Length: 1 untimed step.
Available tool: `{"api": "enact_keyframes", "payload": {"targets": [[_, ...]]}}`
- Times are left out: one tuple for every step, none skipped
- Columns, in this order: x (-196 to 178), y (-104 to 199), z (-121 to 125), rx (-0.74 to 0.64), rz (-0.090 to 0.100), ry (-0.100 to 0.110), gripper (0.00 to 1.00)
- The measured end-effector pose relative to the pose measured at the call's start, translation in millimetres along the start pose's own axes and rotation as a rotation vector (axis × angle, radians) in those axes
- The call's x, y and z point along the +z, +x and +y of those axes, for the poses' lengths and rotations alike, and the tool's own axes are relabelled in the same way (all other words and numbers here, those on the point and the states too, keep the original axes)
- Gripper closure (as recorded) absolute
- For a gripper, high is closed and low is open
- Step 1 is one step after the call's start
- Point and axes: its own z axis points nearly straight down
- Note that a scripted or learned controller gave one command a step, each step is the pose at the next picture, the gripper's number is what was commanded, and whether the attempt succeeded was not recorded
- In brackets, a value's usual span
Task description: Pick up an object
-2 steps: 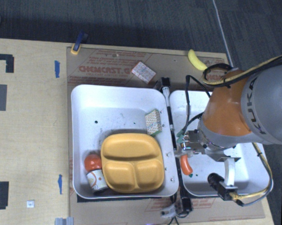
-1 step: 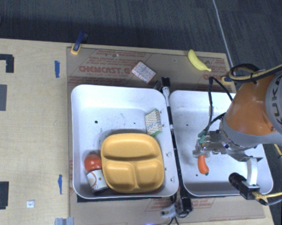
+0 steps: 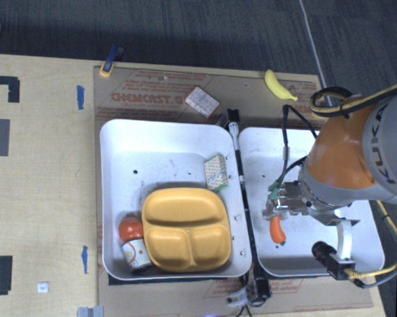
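Note:
A small orange carrot-shaped object (image 3: 278,231) is in the right bin (image 3: 264,151), near its left wall. My gripper (image 3: 277,207) is directly over the carrot's upper end, touching or nearly touching it. The wrist and the grey and orange arm (image 3: 346,158) cover the bin's right half. The view does not show whether the carrot is held or lying on the bin floor.
The left bin (image 3: 120,151) holds a yellow divided tray (image 3: 185,227), a red and white object (image 3: 133,240) at its lower left, and a patterned packet (image 3: 216,170). A yellow banana (image 3: 280,86), another packet (image 3: 201,101) and a blue clip (image 3: 111,60) lie behind the bins.

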Motion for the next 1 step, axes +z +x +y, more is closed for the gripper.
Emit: {"api": "enact_keyframes", "payload": {"targets": [[-10.2, 0.2, 1.6, -0.001, -0.001, -0.004, 1.0]]}}
